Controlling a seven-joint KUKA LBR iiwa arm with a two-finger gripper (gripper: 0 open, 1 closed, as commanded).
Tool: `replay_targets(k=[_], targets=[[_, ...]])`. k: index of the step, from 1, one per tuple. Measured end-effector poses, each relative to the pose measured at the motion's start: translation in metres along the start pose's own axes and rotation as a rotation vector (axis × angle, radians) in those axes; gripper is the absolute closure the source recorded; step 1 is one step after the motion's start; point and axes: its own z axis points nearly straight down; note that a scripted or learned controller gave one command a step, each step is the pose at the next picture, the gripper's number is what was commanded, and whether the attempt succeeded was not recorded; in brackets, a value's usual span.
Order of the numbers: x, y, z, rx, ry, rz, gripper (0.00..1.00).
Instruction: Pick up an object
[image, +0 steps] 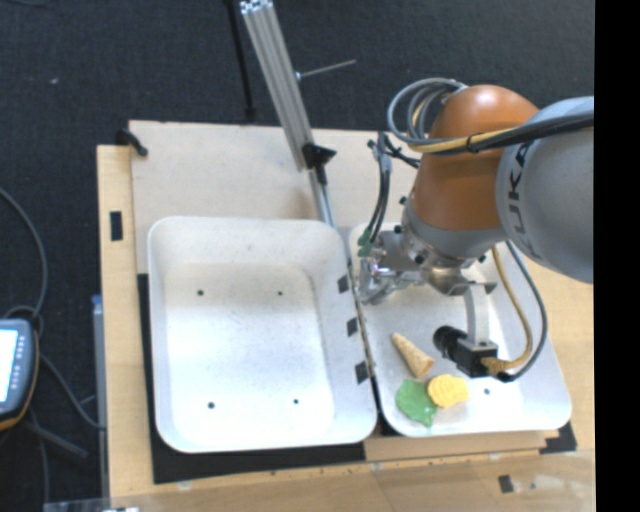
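In the right bin (530, 400) three small things lie near the front left corner: a tan cone (411, 352), a yellow lump (447, 390) and a green piece (414, 403) touching the yellow one. My gripper (374, 278) hangs over the bin's left wall, behind and to the left of the cone and apart from it. The orange-banded wrist (470, 170) covers the back of the bin.
The left bin (165, 300) stands beside the right one, their walls meeting under the gripper. A slanted metal pole (290, 100) rises from behind the bins. The bench's front edge (300, 475) runs close below both bins.
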Motion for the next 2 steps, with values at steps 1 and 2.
replay_targets(k=[1,2], targets=[[0.0413,-0.0117,0.0158,0.001,-0.001,0.001,1.00],[0.0391,-0.0111,0.0151,-0.001,-0.001,0.007,0.00]])
